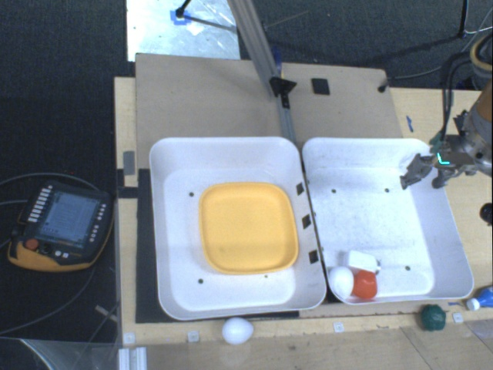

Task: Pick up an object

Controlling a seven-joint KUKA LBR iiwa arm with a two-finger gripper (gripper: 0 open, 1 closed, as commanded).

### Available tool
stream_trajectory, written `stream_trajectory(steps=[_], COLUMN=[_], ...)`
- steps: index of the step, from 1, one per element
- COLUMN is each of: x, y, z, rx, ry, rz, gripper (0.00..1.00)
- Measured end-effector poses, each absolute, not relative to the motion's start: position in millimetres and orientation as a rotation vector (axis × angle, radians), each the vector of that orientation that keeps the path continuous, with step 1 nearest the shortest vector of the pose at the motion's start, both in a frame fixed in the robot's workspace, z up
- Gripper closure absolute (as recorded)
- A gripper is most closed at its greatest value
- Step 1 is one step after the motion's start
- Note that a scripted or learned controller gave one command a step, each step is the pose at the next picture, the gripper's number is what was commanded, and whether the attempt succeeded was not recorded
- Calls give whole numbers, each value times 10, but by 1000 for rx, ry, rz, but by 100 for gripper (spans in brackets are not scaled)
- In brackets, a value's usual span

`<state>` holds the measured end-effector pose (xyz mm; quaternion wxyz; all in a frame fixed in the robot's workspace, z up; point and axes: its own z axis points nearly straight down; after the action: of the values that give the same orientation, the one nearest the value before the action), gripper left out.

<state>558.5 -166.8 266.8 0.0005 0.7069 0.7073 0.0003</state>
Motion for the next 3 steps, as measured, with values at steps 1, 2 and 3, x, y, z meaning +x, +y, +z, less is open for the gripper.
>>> stream_trajectory(steps=[1,2,3], x=[5585,5560,5640], y=[-1668,-1744,-1793], z=[2668,2081,1546], rx=[2220,2224,2223], ry=[2221,2223,2223], rz=[1,-4,-3], gripper=[0,0,0])
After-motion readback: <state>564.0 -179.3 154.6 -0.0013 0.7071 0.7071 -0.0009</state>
